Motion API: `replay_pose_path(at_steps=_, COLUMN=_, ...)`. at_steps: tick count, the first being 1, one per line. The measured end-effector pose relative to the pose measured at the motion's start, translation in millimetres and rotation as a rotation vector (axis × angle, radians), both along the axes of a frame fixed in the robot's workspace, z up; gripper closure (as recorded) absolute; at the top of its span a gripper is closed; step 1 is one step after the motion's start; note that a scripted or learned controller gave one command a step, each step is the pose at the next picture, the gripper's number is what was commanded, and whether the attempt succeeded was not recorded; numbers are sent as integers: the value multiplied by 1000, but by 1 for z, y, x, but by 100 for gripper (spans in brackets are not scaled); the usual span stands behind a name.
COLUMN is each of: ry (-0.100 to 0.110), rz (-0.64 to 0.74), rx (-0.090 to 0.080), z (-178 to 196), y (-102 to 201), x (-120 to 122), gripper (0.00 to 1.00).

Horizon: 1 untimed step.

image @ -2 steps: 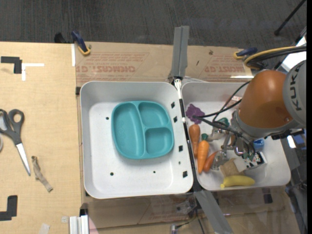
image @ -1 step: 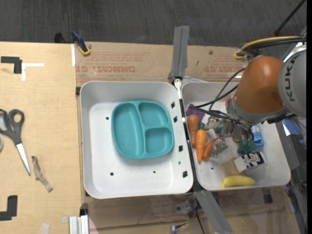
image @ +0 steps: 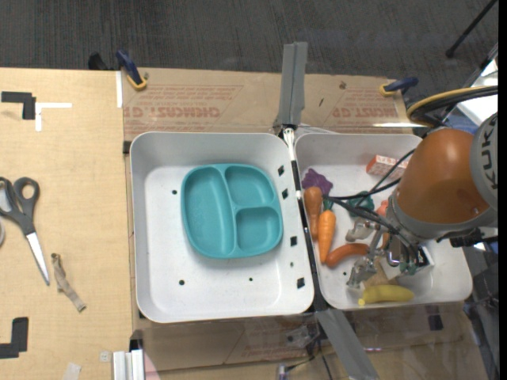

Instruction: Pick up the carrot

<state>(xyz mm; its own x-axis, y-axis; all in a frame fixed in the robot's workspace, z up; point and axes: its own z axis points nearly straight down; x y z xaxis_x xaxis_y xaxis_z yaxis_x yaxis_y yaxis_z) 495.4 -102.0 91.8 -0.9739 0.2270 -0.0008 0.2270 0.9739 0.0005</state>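
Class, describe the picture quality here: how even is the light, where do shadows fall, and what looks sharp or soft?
Camera view: light is even and diffuse, with faint shadows inside the left white bin; the teal divided plastic plate and the orange tapered carrot look sharp; the metal pincer sits in cluttered shade under the arm and is hard to read; no strong glare shows on the right white bin.

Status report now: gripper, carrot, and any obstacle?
Gripper low in right bin, nothing visibly held. Carrot lies free near divider. Orange pepper and banana close by.
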Motion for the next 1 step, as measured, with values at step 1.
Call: replay_pose_path(at_steps=1, ry=-3, rz=-55, rx=-1, z=21, y=-8, x=84, gripper=0)
